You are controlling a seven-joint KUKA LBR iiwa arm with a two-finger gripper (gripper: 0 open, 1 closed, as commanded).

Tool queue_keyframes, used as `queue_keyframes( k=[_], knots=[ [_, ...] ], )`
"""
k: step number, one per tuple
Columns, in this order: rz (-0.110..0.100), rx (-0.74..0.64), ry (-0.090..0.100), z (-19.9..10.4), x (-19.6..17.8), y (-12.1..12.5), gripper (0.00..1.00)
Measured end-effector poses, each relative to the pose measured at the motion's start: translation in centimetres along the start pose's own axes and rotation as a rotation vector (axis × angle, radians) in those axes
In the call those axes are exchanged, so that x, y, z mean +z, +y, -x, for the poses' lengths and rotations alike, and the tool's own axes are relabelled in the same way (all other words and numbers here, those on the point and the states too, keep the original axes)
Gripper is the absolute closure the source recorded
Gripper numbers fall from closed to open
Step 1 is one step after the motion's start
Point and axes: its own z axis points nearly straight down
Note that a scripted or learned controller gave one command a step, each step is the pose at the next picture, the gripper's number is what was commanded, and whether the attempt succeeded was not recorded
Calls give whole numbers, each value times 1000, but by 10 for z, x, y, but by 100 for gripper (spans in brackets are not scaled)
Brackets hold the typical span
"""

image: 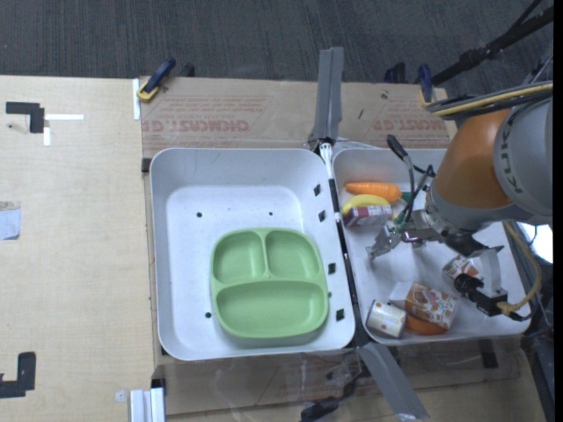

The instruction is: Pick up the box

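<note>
The box (430, 305) is a small white and orange printed carton. It lies tilted near the front of the right bin (493, 328). My gripper (395, 243) hangs over the middle of that bin, up and to the left of the box and apart from it. Its fingers (379, 249) stand open, and nothing sits between them. The grey arm with its orange band (471, 170) reaches in from the right.
A carrot (372, 188), a banana (367, 203) and a dark can (356, 217) lie at the back left of the right bin. A small can (385, 317) and an orange item (425, 327) touch the box. A green divided plate (267, 282) sits in the left bin (176, 236).
</note>
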Motion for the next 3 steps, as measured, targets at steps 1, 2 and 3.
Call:
queue_keyframes(
  k=[1,2,3],
  knots=[
    [-1,-122,1,10,0,-12,0],
    [0,-64,-1,14,0,27,0],
    [1,-159,-2,9,-1,50,0]
  ],
)
